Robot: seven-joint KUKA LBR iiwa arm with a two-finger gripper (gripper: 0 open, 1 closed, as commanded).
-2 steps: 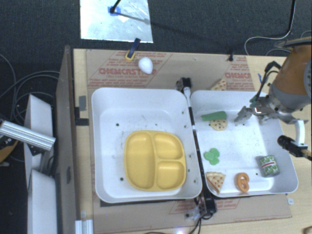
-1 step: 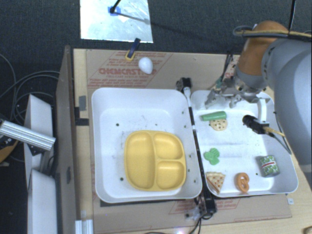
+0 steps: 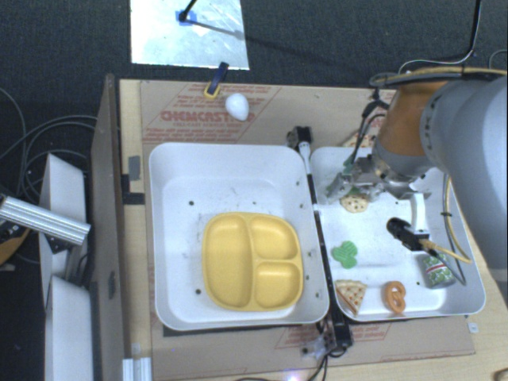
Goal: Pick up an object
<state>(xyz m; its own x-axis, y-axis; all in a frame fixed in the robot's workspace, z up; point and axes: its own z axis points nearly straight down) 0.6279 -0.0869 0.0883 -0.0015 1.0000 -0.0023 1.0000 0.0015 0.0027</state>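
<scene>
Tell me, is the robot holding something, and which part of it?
Cannot tell. The gripper sits beside the round cracker in the right bin, but whether it grips it is unclear.

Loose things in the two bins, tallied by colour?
Yellow: 1, divided plate
Green: 2, leafy piece, green-and-white piece
Tan to orange: 3, round cracker, waffle wedge, pretzel
Total: 6

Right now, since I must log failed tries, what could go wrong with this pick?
The gripper is right by the round cracker, close to the right bin's inner wall: it may hit that wall or shove the cracker against it. The cracker looks flat and thin, so a grasp may slip off.
</scene>
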